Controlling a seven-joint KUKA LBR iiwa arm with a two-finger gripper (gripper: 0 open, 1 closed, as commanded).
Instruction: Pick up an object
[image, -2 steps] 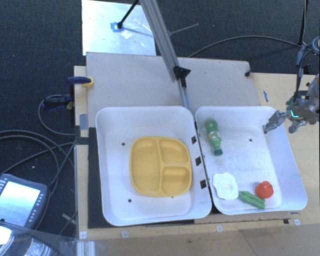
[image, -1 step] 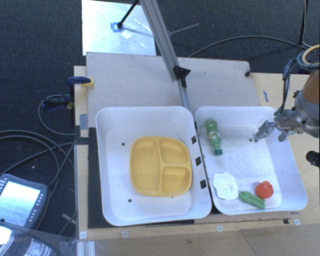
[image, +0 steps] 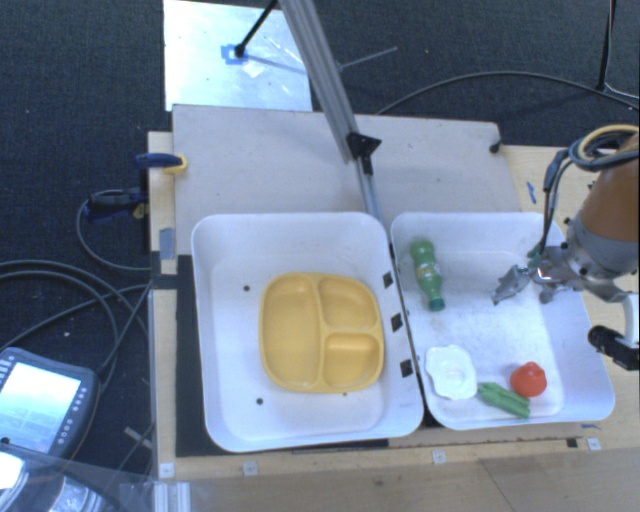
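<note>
Green bottle (image: 428, 274) lies left of the claw (image: 512, 284) in the right bin (image: 585, 330), long axis up-down the view, label unreadable; claw's spread unclear.

a pale board (image: 280, 160) is lying flat on the worktop (image: 520, 160) behind the two bins. a blue and yellow clamp (image: 160, 161) is gripping its left edge, with a second blue clamp (image: 115, 201) just below. black cables (image: 60, 300) are trailing over the dark floor (image: 70, 100) at left, near a handheld screen (image: 40, 395) glowing in the corner. a grey pole (image: 325, 75) is slanting in from above.
</note>
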